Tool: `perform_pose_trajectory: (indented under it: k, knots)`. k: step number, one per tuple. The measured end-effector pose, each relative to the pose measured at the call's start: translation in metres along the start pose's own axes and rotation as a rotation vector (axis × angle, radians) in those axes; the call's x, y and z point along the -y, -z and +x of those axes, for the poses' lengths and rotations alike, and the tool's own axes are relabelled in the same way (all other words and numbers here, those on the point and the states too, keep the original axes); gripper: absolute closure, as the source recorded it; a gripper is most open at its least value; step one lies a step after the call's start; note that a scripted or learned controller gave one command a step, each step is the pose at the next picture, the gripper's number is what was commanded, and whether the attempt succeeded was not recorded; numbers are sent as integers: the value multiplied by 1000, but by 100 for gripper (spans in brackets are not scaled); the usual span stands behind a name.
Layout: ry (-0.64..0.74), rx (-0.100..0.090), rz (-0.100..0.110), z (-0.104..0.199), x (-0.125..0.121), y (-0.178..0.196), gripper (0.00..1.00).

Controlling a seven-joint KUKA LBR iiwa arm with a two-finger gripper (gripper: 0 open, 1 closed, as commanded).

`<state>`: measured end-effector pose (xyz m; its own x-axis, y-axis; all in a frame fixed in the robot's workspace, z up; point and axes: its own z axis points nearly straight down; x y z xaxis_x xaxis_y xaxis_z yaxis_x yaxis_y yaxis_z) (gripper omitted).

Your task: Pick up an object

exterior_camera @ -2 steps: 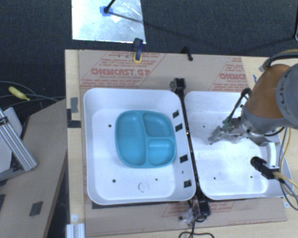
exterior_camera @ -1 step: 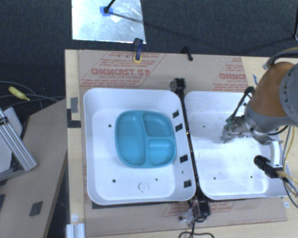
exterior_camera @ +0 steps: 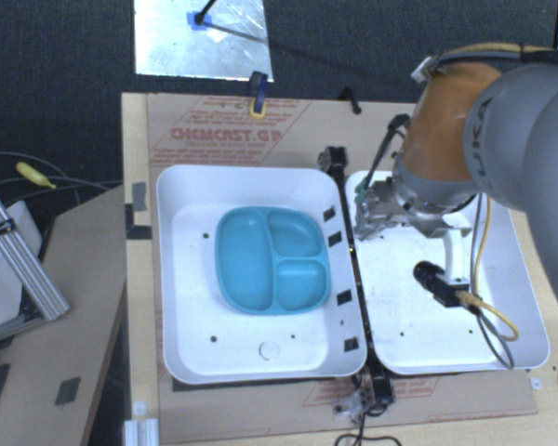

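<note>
- Blue divided plate [exterior_camera: 268,259] lies flat in left bin [exterior_camera: 181,342].
- End effector [exterior_camera: 370,214] low over right bin [exterior_camera: 530,342], near the shared divider; grip state cannot be told.

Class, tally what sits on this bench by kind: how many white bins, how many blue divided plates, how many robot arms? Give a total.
Shallow white plastic bins: 2, left and right
Light blue three-compartment plastic plate: 1, lying in the left bin
Grey robot arm with an orange band: 1, reaching over the right bin
Total: 4
</note>
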<state>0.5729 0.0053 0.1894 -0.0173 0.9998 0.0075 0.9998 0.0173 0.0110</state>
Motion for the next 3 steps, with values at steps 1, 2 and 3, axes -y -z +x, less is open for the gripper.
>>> perform_pose_trajectory:
  k: [1,2,3]
  knots:
    - [-4,0,0,94,47,103,100]
    - [-8,1,-2,128,81,202,100]
    - [-10,5,6,165,81,227,100]
